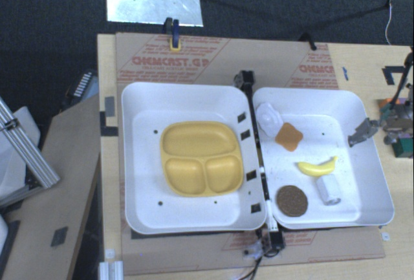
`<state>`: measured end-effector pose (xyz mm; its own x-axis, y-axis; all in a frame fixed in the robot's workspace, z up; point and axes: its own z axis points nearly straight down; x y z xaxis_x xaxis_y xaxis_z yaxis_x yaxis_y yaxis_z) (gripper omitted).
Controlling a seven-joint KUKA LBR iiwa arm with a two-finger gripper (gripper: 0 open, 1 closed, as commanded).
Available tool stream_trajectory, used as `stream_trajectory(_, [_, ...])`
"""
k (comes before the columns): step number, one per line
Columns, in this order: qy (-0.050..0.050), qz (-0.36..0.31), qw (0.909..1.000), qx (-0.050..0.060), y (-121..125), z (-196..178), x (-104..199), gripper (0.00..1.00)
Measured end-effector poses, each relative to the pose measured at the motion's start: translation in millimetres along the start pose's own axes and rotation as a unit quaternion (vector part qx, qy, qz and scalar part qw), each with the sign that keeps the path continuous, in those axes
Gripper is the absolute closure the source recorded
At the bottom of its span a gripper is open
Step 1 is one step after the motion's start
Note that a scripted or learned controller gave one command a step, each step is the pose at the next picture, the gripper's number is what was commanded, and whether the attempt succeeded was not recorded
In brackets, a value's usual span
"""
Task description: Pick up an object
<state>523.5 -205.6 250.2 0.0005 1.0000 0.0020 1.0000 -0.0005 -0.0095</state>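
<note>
Two bins: banana [317,167] lies left-right in the right bin [362,143], well apart from the fingers [362,131], whose opening cannot be told.

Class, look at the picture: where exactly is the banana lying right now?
The banana lies in the right bin, below the orange piece and above the brown disc, with a white cylinder just beneath its right end.

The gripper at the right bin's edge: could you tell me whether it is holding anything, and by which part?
Nothing is held. The gripper sits at the right bin's rim, apart from the banana and the other items.
</note>
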Motion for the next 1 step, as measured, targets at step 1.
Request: stream_trajectory(1, [-0.001,-0.002,1.0,-0.005,2.4,-6.0,0.8,0.0])
